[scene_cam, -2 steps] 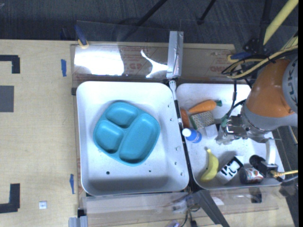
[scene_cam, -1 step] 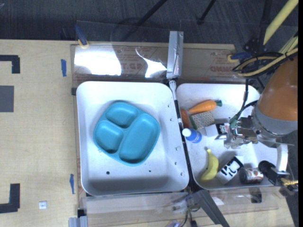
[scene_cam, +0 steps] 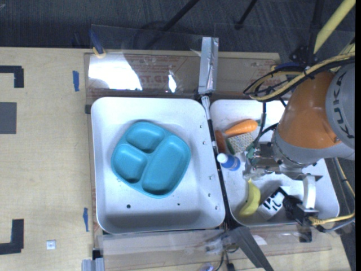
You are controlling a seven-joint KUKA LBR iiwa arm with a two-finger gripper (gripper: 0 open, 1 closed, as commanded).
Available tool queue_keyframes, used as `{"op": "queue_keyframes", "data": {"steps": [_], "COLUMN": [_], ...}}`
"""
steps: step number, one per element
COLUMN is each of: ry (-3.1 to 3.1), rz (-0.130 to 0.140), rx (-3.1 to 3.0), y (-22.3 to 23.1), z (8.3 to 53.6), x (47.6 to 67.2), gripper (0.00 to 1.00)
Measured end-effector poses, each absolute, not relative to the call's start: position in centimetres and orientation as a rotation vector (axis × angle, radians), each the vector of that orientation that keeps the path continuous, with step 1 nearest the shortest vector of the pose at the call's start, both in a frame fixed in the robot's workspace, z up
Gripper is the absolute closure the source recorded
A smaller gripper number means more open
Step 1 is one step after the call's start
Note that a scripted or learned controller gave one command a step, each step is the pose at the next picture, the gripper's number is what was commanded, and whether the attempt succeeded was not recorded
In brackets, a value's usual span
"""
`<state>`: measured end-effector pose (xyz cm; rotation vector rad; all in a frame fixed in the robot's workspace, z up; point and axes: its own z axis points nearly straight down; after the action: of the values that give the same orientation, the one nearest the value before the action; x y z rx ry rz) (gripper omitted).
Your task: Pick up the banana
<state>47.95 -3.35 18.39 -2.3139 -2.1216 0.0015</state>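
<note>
The grey arm carries large dark letters on its side at the right edge; "KU" can be read, the remaining letters are cut off. A small black and white object shows marks too blurred to read.

This was a robotics lab: a pale plywood bench marked with black tape squares carried two shallow white plastic bins, beside dark carpet, tripod legs and bundled yellow-black cables.
</note>
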Motion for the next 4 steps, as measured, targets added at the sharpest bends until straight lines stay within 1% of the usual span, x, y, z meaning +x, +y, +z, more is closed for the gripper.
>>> {"op": "queue_keyframes", "data": {"steps": [1,2,3,4], "ry": [-2.120,-2.080,-2.099,-2.143], "rz": [0.001,-0.012,0.000,0.002], "rx": [-2.316,-2.367,-2.337,-2.294], "y": [-3.4,-11.2,-8.6,-3.4], "z": [18.4,11.7,19.7,18.4], "x": [48.0,48.3,48.0,48.0], "gripper": [0.00,0.00,0.00,0.00]}}
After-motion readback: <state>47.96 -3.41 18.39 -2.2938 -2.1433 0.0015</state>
